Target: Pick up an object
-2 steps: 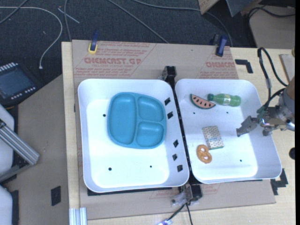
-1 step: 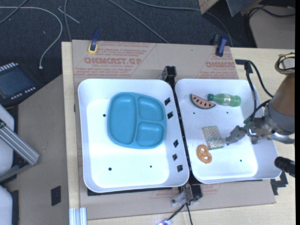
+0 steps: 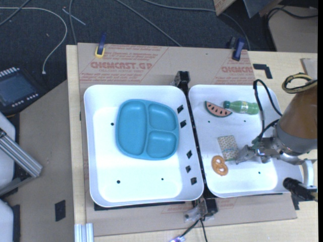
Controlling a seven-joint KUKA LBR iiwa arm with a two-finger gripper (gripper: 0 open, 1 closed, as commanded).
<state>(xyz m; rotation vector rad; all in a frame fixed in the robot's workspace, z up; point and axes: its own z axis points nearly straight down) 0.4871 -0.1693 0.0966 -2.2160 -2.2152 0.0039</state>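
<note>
The right bin [image 3: 262,183] holds a watermelon-slice toy [image 3: 218,109] and a green bottle [image 3: 241,106] lying at its far side. A small speckled grey square [image 3: 227,145] lies near the middle, with a brown pretzel [image 3: 219,165] just in front of it. My gripper [image 3: 241,155] reaches in from the right and sits low over the bin floor, its tip just right of the grey square and the pretzel. Nothing shows in its grasp. The grey arm with its orange band [image 3: 303,117] covers the bin's right side.
The left bin [image 3: 101,170] holds a blue divided plate [image 3: 147,129]. Black clips [image 3: 189,155] line the wall between the two bins. A black cable [image 3: 262,97] loops over the right bin's far right corner. Cardboard lies under both bins.
</note>
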